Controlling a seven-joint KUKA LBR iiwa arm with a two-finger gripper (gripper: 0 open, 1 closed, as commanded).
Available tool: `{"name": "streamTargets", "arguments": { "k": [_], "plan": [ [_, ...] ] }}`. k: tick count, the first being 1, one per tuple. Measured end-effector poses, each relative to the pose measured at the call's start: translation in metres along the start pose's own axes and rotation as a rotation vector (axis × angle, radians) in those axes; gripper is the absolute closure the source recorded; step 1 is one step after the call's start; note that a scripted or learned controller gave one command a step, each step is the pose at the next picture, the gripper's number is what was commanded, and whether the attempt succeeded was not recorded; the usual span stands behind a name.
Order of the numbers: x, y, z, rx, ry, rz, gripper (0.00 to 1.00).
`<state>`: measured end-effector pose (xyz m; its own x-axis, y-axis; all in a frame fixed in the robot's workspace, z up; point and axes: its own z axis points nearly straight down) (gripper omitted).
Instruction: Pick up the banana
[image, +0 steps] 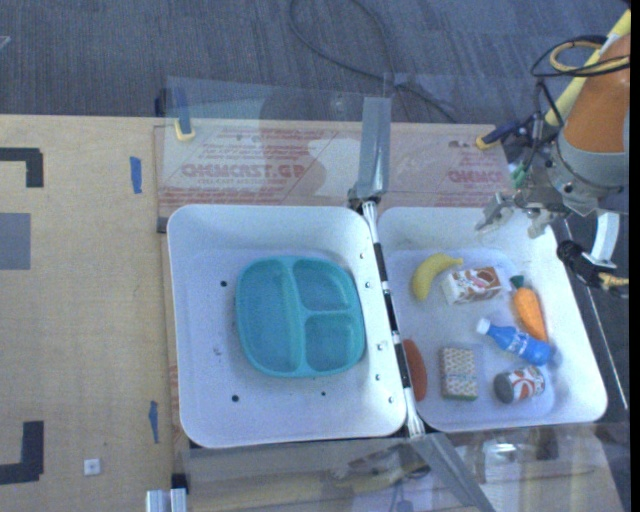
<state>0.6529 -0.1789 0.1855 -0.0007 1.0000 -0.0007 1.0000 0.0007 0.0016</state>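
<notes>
**Banana: status and hazards**

Banana (436, 273): yellow, curved, lying flat in the right bin (585, 400), in its upper left part, near the divider between the two bins. Its right end touches or nearly touches a small white and red carton (472, 285); which of the two cannot be told from this slant. Not yet picked.

Gripper (513, 215): hangs over the upper right corner of the right bin, above and to the right of the banana, apart from it. Two metal fingers (492, 217) splay outward with a clear gap between them, nothing held.

Other contents, right bin: carrot (529, 311), blue and white bottle (517, 341), red and white can (520, 384), patterned sponge-like block (459, 372), dark red sausage-shaped item (415, 368) against the left wall.

Left bin (200, 235): holds a teal divided plate (300, 316).

Hazards, as judged:
- Carton crowding the banana's right end. A descent placed too far right could nip the carton along with the fruit, or shove it aside.
- Curved, smooth body. Fingers closing along the curve instead of across it would likely slip off (a grasp across the thick middle looks safest).
- Bin wall and divider close on the left. A descent too far that way risks a finger striking the rim.
</notes>
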Motion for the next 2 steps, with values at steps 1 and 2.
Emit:
{"name": "streamTargets", "arguments": {
  "k": [1,2],
  "plan": [
    [0.085,0.011,0.05,0.003,0.001,0.036,0.0],
    [0.079,-0.04,0.098,-0.005,0.001,-0.176,0.0]
  ]
}}
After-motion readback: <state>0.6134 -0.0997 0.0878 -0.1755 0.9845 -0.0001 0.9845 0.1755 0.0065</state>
